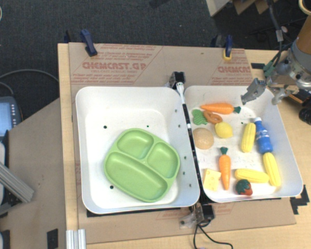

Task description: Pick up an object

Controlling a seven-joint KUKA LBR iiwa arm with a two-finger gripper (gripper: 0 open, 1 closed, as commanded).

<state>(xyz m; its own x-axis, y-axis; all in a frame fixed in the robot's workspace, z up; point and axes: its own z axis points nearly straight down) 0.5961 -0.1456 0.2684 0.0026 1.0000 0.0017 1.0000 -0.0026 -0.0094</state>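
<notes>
So the gripper (264,91) hangs over the right bin's (293,165) far edge, fingers spread, holding nothing. Closest grab is the carrot (217,108), just left of it and a bit nearer the camera, long axis running left-right, pointing at the gripper.

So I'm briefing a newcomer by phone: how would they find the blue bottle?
Look in the right-hand white bin, the one crowded with toy food. Near its right side the blue bottle lies between two yellow corn cobs; it is the only blue item there.
</notes>
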